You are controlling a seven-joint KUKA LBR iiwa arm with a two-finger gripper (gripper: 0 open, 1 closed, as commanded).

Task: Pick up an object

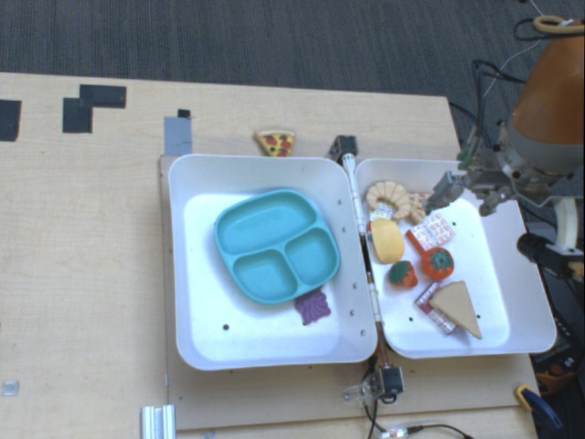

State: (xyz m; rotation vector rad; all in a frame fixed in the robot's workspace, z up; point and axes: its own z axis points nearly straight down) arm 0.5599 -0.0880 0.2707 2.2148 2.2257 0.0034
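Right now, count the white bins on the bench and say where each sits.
2. The left bin holds a blue divided plate; the right bin beside it holds toy food, with the gripper over its far edge.

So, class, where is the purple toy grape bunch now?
The purple toy grape bunch lies in the left white bin, touching the lower right edge of the blue three-compartment plastic plate.

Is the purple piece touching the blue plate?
Touching: the camera view shows the purple piece pressed against the blue plate's lower rim, no white bin floor between them.
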